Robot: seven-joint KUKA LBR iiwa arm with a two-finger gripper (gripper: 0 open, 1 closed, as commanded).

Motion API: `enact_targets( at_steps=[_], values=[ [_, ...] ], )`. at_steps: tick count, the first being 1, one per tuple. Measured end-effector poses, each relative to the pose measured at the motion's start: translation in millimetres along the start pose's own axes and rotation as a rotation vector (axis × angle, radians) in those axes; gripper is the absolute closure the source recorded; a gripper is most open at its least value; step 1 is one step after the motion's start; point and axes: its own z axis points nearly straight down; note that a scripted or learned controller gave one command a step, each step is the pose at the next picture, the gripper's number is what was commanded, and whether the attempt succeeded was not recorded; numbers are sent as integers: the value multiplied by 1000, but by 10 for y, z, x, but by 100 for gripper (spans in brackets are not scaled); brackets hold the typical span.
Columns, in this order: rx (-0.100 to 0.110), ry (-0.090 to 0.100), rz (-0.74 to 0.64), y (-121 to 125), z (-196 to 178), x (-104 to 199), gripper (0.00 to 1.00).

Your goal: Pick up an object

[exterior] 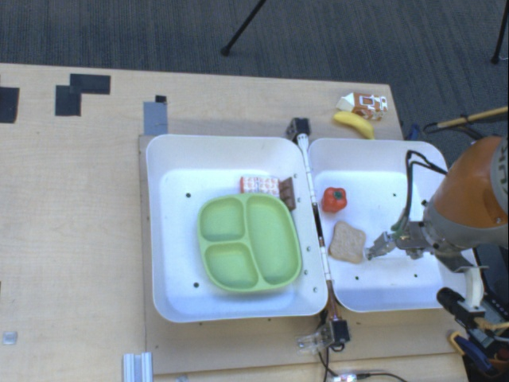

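Tan bread slice [347,243] lies flat in the right bin [398,291], just beside the pincer [378,247] (a tomato [334,199] sits nearby), likely the intended target; whether the pincer is apart or together cannot be told.

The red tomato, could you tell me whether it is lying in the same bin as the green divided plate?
No, the red tomato lies in the right bin near the slice of bread, while the green divided plate sits in the left bin.
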Motion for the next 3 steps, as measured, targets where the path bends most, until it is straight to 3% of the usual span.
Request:
enact_targets(
  at_steps=[1, 2, 3],
  values=[
    [-3, 0, -3, 17, -105, 5, 100],
    [-3, 0, -2, 17, -104, 5, 0],
    [-6, 1, -5, 35, -209, 12, 100]
  ],
)
